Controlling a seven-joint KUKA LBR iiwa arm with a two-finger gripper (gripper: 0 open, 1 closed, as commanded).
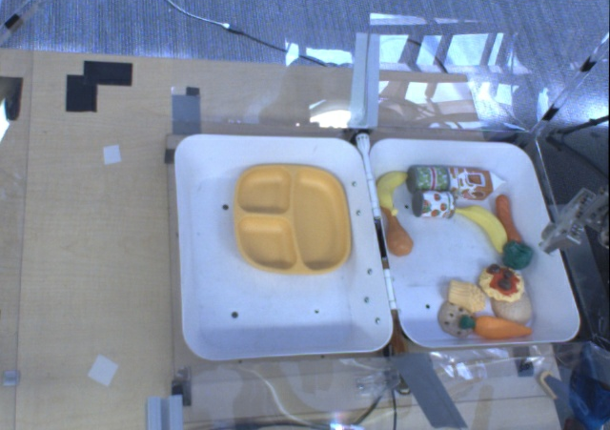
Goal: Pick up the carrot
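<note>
Two white bins on worktop [86, 276]. Left bin [205, 323] holds yellow divided plate [291, 218]. Right bin [558, 314]: carrot [499, 328] at near edge, bananas, drumstick, cartons with unreadable labels. End effector [575, 223] at right rim; finger state indiscernible.

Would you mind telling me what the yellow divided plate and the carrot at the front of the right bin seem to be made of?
The yellow divided plate looks like moulded plastic: uniform colour, rounded compartments, a soft matte sheen. The carrot is probably toy plastic too, given its even orange body and smooth surface, though rubber or foam cannot be ruled out at this size.
</note>
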